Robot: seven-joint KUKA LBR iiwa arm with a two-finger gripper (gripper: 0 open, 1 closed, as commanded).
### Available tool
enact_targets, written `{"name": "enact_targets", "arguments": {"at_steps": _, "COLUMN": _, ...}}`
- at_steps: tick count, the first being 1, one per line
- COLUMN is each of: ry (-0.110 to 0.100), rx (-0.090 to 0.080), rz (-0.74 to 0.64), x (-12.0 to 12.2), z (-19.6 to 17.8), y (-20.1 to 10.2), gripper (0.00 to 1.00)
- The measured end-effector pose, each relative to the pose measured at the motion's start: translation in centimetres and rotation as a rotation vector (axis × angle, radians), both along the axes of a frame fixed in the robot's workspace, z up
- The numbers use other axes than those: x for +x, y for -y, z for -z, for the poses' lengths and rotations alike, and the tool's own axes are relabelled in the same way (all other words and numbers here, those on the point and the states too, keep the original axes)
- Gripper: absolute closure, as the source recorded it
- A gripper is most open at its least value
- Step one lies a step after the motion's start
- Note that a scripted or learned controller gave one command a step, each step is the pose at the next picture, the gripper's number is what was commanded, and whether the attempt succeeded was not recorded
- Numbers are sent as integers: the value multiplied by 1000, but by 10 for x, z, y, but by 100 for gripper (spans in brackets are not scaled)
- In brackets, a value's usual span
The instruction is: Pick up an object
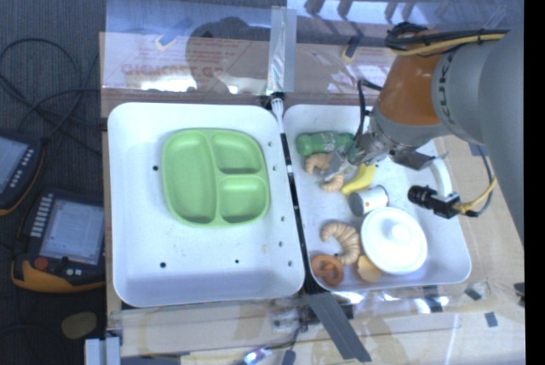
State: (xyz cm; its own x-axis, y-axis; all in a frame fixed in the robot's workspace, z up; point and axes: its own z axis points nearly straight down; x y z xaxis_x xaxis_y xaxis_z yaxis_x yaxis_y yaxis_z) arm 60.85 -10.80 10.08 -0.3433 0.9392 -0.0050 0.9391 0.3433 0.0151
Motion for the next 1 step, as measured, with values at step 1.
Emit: {"name": "enact_targets", "arguments": {"at_steps": 1, "ry": -16, "rx": 0, "rz": 160, "x": 22, "z": -83, "y": -57, "gripper": 100}}
